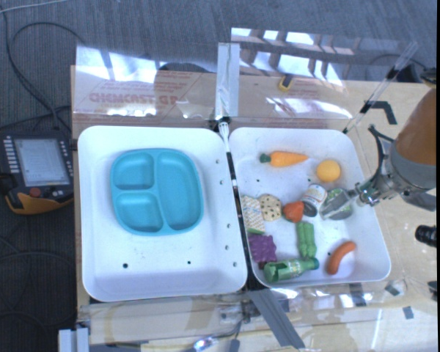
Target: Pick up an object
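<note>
So the gripper (340,202) is down inside the right bin (367,270), near its right wall, but whether it's gripping anything is honestly impossible to tell. Just beside it sit a small can (314,195) and a yellow ball (328,171). The left bin (95,270) has a blue divided plate (158,191).

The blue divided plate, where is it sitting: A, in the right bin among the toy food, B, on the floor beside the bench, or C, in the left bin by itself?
C: the blue divided plate lies flat in the left bin, apart from the toy food.
</note>
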`<state>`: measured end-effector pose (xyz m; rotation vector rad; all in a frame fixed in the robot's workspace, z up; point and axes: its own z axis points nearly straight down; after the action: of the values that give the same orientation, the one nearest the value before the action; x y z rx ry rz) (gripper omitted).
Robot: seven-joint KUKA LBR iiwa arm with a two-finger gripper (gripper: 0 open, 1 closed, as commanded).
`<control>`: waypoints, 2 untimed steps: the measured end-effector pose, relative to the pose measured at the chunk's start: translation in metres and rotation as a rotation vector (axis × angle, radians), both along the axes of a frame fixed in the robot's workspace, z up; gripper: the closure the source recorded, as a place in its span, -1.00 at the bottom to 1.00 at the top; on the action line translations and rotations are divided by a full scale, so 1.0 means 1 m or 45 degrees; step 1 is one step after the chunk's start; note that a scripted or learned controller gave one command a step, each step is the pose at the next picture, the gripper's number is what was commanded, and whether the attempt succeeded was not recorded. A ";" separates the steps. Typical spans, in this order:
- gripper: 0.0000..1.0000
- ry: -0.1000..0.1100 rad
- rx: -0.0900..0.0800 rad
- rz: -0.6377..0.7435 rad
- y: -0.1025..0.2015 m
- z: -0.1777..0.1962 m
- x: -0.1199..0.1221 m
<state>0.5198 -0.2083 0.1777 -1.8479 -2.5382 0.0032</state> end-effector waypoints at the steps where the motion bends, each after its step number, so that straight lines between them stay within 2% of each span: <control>1: -1.00 -0.003 0.003 0.064 0.003 -0.062 -0.005; 2: -1.00 0.000 0.001 -0.018 0.073 -0.053 0.045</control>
<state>0.5645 -0.1354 0.1244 -1.8658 -2.5243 0.0017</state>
